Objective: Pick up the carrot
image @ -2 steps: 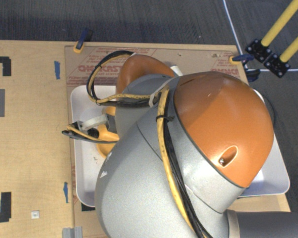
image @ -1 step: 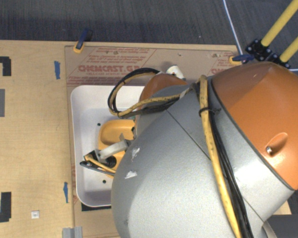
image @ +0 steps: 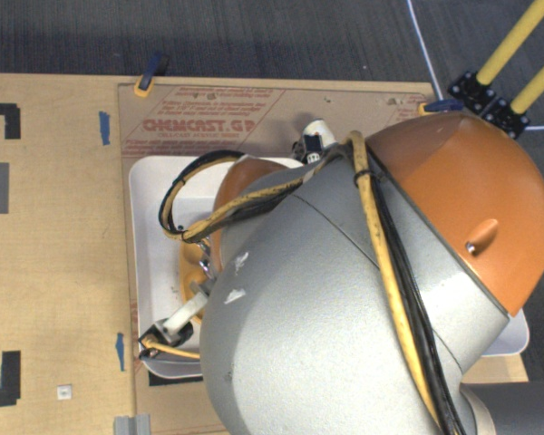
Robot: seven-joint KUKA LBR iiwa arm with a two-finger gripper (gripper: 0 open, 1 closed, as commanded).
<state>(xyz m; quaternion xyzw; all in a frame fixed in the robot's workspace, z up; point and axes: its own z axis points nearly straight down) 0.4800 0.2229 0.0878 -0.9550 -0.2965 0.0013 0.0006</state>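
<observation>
My grey arm with its orange band reaches in from the right and covers most of both bins. Its wrist end points down into the left white bin. What lies under the wrist is hidden by the arm's bulk. A small orange-yellow patch shows on the bin floor at the arm's edge. I cannot tell whether that patch is the carrot.
Black and yellow cables loop from the wrist over the left bin, ending at a white connector near its front left corner. A corner of the right bin shows at the right. Brown cardboard lies behind the bins.
</observation>
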